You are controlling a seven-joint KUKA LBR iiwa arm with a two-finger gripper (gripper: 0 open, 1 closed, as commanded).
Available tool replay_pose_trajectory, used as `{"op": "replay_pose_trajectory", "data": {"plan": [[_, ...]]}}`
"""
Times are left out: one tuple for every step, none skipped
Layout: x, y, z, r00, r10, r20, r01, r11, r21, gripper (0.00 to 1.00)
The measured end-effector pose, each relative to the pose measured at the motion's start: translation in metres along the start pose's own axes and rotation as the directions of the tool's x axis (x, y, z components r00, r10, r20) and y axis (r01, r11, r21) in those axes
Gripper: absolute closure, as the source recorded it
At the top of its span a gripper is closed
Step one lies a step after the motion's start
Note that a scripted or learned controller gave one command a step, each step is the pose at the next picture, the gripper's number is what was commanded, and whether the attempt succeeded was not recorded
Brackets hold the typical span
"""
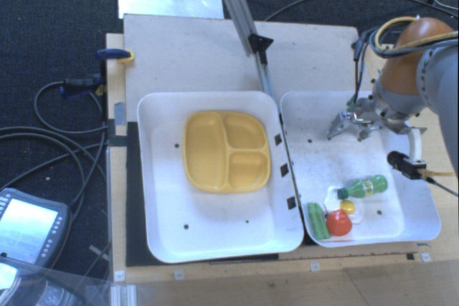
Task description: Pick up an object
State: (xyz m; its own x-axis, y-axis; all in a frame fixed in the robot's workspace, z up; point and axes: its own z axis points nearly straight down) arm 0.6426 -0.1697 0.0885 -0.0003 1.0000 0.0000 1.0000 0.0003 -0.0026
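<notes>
My gripper (348,131) hangs over the upper middle of the right bin (308,118), its two fingers spread open with nothing between them. The objects lie well below it, in the bin's near corner. A green bottle (366,187) lies on its side. Beside it sit a white piece with a yellow centre (345,204), a red round object (339,223) and a green flat object (316,220). Bare bin floor separates the gripper from all of them.
A yellow divided plate (227,151) rests in the left bin (161,175). A grey pole (237,0) slants down to the ridge between the bins. Cables (64,147) and a handheld pendant (29,226) lie off the bench at left.
</notes>
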Motion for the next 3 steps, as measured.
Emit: {"op": "replay_pose_trajectory", "data": {"plan": [[0.0,0.002,-0.014,1.0,0.0,0.001,0.0,1.0,-0.007,1.0],[-0.009,0.01,-0.07,1.0,0.0,0.002,0.0,1.0,-0.011,1.0],[-0.014,0.014,-0.135,1.0,-0.003,0.003,0.003,1.0,-0.013,1.0]]}}
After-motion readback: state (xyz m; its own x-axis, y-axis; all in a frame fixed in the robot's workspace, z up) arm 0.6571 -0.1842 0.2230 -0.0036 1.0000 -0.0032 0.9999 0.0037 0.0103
